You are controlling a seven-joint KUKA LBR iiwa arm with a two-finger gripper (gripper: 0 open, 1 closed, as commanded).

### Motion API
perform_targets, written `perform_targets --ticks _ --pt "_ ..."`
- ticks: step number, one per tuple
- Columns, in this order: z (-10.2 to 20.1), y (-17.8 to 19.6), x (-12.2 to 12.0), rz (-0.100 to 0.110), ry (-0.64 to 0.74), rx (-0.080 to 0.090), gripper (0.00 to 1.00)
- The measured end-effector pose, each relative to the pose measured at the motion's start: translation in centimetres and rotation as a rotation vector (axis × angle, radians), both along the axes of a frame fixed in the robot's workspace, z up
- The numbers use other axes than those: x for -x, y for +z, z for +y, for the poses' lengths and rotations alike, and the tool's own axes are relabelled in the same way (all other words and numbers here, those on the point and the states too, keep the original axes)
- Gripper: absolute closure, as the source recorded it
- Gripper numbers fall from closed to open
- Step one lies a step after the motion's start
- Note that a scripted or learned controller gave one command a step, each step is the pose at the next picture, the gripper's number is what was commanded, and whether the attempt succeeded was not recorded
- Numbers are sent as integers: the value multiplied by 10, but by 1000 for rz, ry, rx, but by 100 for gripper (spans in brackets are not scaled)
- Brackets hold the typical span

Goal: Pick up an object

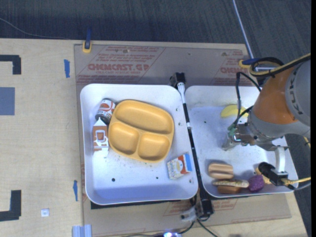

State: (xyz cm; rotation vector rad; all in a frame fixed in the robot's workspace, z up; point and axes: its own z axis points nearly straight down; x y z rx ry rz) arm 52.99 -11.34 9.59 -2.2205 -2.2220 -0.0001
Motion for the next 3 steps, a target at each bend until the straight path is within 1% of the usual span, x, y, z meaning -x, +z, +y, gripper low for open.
perform_targets --ticks 1,2,3 --pt "-90 -1 46 1 -2 0 100" --pt "13 29 15 -2 1 0 100" --pt "16 -2 43 -1 0 0 100"
